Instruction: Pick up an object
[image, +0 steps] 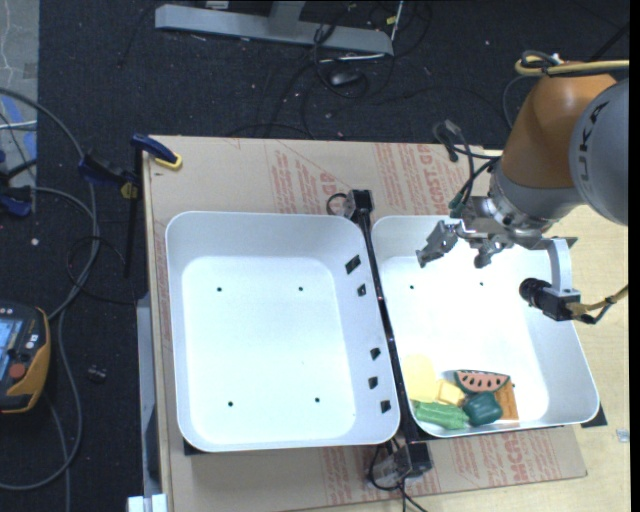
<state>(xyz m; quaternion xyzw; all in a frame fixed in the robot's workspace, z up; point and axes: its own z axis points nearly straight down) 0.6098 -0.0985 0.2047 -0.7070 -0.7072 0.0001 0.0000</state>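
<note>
While the toy pile (458, 397) lies heaped in the near corner of the right bin (568, 352), the gripper (462, 245) hangs over that bin's far edge, well apart from the pile, fingers spread and pinching nothing. The arm (560, 135) reaches in from the counter's right side, wrist bent downward.

The bench (300, 170) is seen from one fixed camera set above it, tilted down at a slant. Both white bins (190, 240) are taken in whole from some way off, with dark floor (80, 80) beyond and the arm (560, 130) at right.
</note>
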